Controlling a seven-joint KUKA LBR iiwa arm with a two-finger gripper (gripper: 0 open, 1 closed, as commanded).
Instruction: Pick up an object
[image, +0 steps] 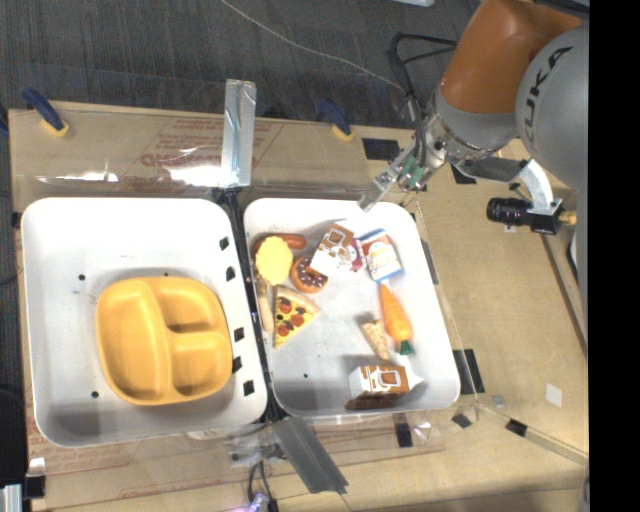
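While toys fill the right bin (420, 262), the tool (385, 188) hovers.

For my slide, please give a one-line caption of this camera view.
Grey KUKA arm's gripper above the right white bin of toy food; yellow divided plastic tray in the left white bin.

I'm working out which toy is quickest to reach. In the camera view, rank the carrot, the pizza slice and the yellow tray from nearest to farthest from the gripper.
From the gripper, above the right bin's far edge:
1. Carrot, right side of the right bin.
2. Pizza slice, left side of the right bin.
3. Yellow tray, in the left bin, clearly farthest.
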